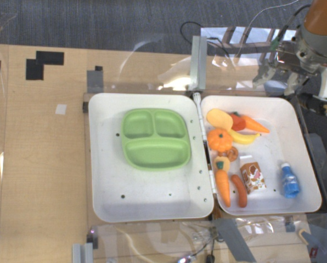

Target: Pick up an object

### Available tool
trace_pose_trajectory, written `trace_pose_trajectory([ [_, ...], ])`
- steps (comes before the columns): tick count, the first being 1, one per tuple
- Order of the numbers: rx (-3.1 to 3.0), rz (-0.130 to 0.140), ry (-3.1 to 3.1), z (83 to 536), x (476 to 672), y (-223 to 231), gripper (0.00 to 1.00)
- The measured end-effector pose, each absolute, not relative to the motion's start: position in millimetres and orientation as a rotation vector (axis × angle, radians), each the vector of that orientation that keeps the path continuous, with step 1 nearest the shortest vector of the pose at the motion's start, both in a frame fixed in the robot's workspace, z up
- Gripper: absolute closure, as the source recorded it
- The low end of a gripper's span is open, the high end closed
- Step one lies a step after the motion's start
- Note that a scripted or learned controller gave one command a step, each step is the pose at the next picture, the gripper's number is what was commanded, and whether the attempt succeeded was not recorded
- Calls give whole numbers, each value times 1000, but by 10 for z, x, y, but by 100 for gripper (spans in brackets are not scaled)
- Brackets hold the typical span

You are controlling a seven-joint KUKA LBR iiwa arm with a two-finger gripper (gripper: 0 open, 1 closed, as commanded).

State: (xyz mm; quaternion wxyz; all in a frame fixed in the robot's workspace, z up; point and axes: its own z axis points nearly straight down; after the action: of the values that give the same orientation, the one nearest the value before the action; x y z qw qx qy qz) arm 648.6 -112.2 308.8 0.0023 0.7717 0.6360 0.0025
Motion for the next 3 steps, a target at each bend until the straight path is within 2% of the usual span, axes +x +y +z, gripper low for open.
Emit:
trace_pose_trajectory([
  [1, 2338, 2, 2097, 1876, 5726, -1089, 0],
  [2, 2290, 5, 2146, 928, 4991, -1523, 0],
  [3, 2285, 13, 2145, 1044, 5017, -1513, 100],
])
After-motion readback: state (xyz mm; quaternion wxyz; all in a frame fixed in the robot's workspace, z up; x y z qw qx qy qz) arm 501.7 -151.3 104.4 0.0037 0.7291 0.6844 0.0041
